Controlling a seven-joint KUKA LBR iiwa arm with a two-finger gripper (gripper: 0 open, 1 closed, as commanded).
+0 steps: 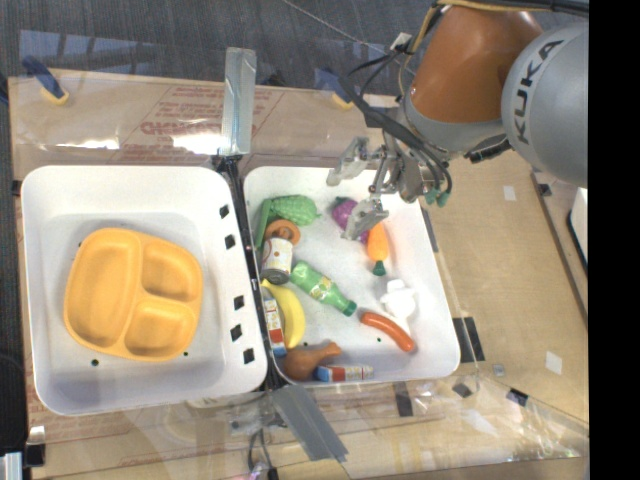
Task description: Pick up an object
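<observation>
Left bin (pixel 40 268): we see one yellow plate (pixel 133 293) in it, with three sections.

Right bin (pixel 440 313): we see lots of toy food and small things here (all packed close together).

Green things: one leafy green toy (pixel 290 208) at the top left, and one green bottle (pixel 322 288) lying in the middle.

Purple thing: one small purple toy (pixel 344 211) near the top.

Carrot (pixel 378 245): one, orange, just right of the purple toy.

Can (pixel 277 259): one small can lying under the leafy toy.

Banana (pixel 290 313): one, yellow, by the left wall.

Hot dog (pixel 388 331): one, red-orange, at the lower right.

White thing (pixel 397 297): one small lump, just above the hot dog.

Chicken leg (pixel 308 357): one, brown, at the bottom.

Tube (pixel 346 373): one small one by the bottom wall.

Gripper (pixel 372 211): it hangs over the top of the right bin, right by the purple toy and the carrot. We cannot tell how far open it is, or if it has hold of anything.
</observation>
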